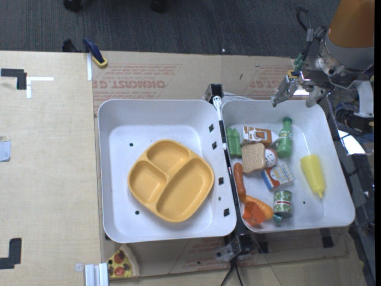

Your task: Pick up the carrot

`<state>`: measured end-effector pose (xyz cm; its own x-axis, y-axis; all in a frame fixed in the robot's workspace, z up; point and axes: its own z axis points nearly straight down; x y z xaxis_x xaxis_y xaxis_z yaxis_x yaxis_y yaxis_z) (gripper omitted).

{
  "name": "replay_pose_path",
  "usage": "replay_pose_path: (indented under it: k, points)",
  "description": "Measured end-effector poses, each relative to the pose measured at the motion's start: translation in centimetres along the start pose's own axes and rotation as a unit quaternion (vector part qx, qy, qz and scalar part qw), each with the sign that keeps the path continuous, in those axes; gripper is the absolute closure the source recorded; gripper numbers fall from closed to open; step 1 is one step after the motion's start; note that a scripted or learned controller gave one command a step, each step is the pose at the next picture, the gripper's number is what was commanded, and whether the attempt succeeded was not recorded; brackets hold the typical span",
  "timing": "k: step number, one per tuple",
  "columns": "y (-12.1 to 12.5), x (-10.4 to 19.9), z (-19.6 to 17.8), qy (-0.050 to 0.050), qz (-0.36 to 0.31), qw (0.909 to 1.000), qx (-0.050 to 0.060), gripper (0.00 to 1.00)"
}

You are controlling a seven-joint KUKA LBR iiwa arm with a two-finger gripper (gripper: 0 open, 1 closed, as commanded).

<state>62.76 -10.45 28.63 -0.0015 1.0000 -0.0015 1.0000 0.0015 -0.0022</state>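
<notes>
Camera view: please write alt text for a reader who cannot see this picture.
A gripper is above the far edge of the right bin, fingers open, holding nothing; the carrot lies at the near side among toy food. The left bin holds a yellow divided plate.

I see the bench (41,177), light wood, running across the lower frame, with brown cardboard (155,79) laid over its middle and right. Two white bins sit side by side on it: the left bin (113,159) at center, the right bin (330,165) toward the right. A pizza-slice toy (121,264) lies at bottom center-left.
</notes>
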Motion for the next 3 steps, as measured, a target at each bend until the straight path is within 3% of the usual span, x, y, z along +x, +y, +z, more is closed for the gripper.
replay_pose_path:
  k: [1,2,3]
  points:
    - [-6.7,3.5,9.5,0.0,-0.118,0.993,0.0,0.0]
    - [-10.3,10.4,8.4,0.0,-0.081,0.9967,0.0,0.0]
    - [-8.8,15.7,9.6,0.0,-0.154,0.9881,0.0,0.0]
